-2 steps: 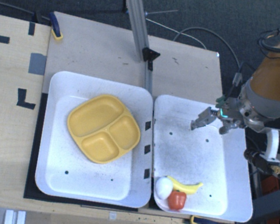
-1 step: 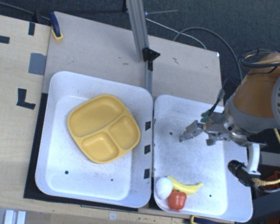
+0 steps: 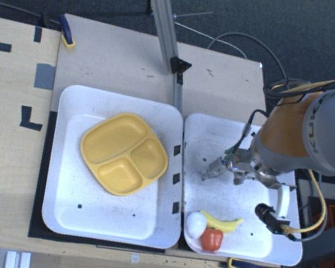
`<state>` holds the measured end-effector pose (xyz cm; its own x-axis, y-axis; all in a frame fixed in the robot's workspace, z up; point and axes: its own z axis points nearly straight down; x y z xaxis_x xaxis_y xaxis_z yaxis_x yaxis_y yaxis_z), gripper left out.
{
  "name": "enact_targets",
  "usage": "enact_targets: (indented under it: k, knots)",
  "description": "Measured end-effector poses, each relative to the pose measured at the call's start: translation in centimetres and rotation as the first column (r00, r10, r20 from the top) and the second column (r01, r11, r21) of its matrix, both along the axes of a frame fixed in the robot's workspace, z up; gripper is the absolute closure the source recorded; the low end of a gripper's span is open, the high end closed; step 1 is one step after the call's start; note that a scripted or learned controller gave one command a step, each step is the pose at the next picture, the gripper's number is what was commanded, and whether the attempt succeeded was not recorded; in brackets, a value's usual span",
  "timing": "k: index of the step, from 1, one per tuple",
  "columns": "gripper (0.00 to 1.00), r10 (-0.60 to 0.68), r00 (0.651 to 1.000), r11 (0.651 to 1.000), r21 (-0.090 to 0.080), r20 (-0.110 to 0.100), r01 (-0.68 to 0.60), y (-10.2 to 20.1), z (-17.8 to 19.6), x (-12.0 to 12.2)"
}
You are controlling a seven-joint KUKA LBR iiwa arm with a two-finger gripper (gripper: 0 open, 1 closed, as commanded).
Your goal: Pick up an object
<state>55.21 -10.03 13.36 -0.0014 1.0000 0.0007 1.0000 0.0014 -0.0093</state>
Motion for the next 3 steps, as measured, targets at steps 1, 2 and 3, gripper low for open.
enact_targets:
  k: [1, 2, 3]
  knots:
    - [0.00, 0.000, 1.000, 1.000, -0.003, 0.009, 0.000, 0.0, -4.6, 0.0]
    - [1.00, 0.001, 1.000, 1.000, 0.000, 0.008, -0.001, 0.1, -3.4, 0.0]
    - [1.00, 0.001, 1.000, 1.000, -0.001, 0.014, -0.001, 0.3, 2.7, 0.7]
